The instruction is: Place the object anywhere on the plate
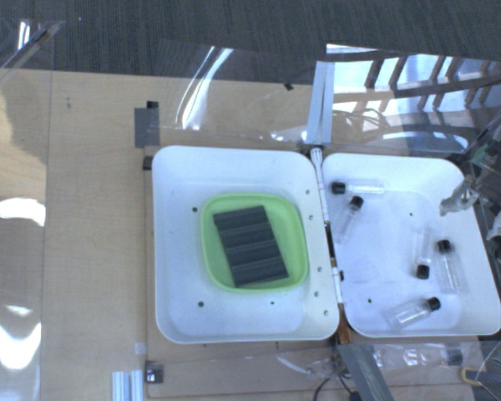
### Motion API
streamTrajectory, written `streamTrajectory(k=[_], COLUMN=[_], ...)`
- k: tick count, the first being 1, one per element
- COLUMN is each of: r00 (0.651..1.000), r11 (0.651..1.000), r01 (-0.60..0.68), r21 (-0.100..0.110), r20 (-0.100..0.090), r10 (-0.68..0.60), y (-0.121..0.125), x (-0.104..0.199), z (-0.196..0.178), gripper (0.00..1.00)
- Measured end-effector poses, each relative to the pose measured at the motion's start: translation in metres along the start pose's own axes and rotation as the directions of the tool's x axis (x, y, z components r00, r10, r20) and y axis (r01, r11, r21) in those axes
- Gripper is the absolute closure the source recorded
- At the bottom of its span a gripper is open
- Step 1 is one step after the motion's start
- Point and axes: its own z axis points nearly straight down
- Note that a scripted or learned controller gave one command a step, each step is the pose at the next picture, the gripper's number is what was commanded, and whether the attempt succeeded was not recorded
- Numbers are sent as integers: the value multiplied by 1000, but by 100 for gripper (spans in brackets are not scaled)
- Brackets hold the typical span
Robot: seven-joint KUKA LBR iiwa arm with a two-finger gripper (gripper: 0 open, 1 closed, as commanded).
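Note:
A green square plate (211, 242) sits in the middle of the left bin (175, 190). A dark grey ridged block (250, 246) lies flat on the plate, slightly turned. Several clear vials with black caps lie scattered in the right bin (384, 249), among them one near the front (413, 311) and one at the back left (351, 212). My gripper (456, 199) hangs at the right bin's far right side, above its rim, apart from the vials. The arm behind it is mostly cut off by the frame edge.
A clear plastic shield and a metal post (321, 107) stand behind the bins. Cables and a bracket (359, 374) lie at the bench's front edge. Bare wooden bench (67, 224) stretches to the left of the bins.

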Motion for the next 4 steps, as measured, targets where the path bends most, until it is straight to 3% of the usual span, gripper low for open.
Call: streamTrajectory(k=[2, 3, 4], r00=[992, 986, 977], r11=[992, 986, 977], r01=[-127, -166, -212], r21=[2, 5, 3], r20=[1, 1, 1], r10=[127, 166, 212], y=[-17, -41, -22], x=[-15, 22, -9], z=[-10, 43, 38], gripper=[0, 0, 0])
